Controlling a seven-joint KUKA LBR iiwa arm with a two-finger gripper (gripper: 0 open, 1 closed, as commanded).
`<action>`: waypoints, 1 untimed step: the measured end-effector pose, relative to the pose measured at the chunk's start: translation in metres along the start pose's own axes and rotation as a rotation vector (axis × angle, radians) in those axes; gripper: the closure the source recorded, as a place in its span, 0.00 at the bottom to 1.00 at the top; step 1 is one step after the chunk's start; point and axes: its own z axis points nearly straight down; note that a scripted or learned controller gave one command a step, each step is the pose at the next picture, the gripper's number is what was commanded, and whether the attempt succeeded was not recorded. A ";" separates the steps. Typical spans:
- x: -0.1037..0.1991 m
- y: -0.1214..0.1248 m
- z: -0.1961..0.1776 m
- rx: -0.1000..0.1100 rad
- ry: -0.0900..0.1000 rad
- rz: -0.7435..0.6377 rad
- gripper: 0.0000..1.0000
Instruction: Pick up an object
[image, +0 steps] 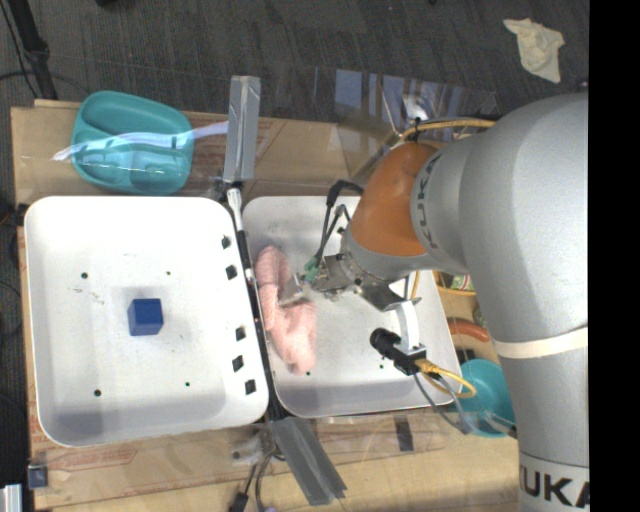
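I see the pink soft toy (285, 310) against the right bin's (345, 400) left wall, gripper (300, 290) at it; jaws' state I cannot tell. Probably light, squashy: pinch its middle.

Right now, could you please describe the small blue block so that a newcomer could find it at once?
Start at the left shallow white plastic bin of the two on the bench. The small blue cube sits on its floor, slightly left of centre. It is solid, square-edged and dark blue, unlike the soft pink cloth-like lump in the right bin.
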 end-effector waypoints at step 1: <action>0.010 -0.042 -0.001 -0.001 -0.003 -0.022 0.00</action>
